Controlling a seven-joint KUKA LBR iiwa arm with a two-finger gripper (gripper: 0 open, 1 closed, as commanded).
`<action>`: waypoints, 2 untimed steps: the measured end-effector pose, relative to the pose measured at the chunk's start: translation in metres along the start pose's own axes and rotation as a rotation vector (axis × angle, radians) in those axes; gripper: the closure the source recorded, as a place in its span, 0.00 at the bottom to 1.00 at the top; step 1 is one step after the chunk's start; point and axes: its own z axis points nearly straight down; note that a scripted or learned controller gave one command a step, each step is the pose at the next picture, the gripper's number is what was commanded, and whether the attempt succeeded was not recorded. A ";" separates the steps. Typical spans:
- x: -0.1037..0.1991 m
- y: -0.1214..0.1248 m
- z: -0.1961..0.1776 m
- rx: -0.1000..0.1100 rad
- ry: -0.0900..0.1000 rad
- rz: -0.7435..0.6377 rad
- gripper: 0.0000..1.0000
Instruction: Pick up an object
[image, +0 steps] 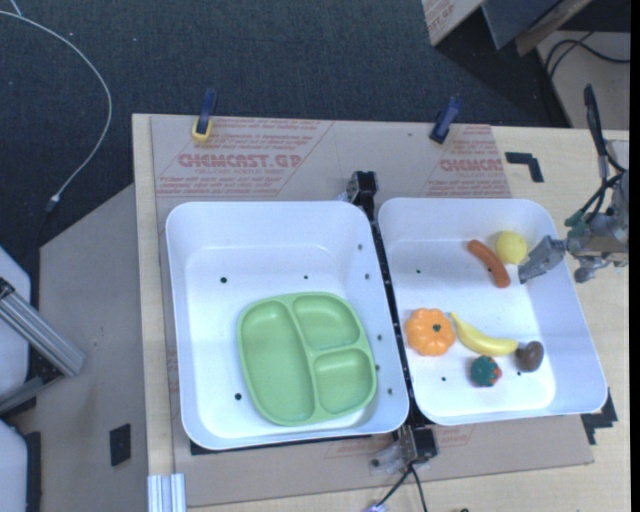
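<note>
Nothing picked up yet: the gripper (548, 258) sits at the right bin's (440, 395) far right edge, near the lemon (511, 246) and sausage (488, 263), with nothing visibly held. How its jaws stand I cannot tell; that spot is blurred, and the arm is cut off at the frame edge. The pumpkin (431, 331), banana (484, 338) and two small pieces lie untouched; the green tray (306, 355) waits in the left bin (200, 300).

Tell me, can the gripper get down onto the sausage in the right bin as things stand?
Probably yes. The gripper sits at the right bin's far right side, beside the sausage. Nothing lies over the sausage, though the lemon sits very close to its upper end and may crowd one finger.
</note>
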 end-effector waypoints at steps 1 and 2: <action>0.001 0.003 -0.007 -0.013 -0.003 -0.004 0.00; 0.004 -0.002 0.036 -0.010 -0.002 -0.004 0.00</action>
